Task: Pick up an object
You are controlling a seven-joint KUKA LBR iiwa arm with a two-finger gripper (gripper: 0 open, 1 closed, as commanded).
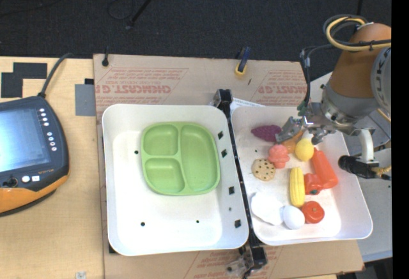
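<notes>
Gripper (305, 132) is low over the right bin (358, 220), at its upper part, among the toy food. Jaws look spread apart, not gripping anything as far as I can tell, with dark fingers splayed left and right. Nearest pick: the lemon (305, 150), just below the jaws, nearly touching; small, yellow, roundish, no clear long axis. The pink piece (278, 155) sits just left of it, the purple piece (266, 132) further left. The orange carrot (323, 169) runs diagonally down-right beside the lemon. Corn (296, 186) lies upright below. Green tray (179, 158) sits in the left bin (121, 220), well apart.
</notes>
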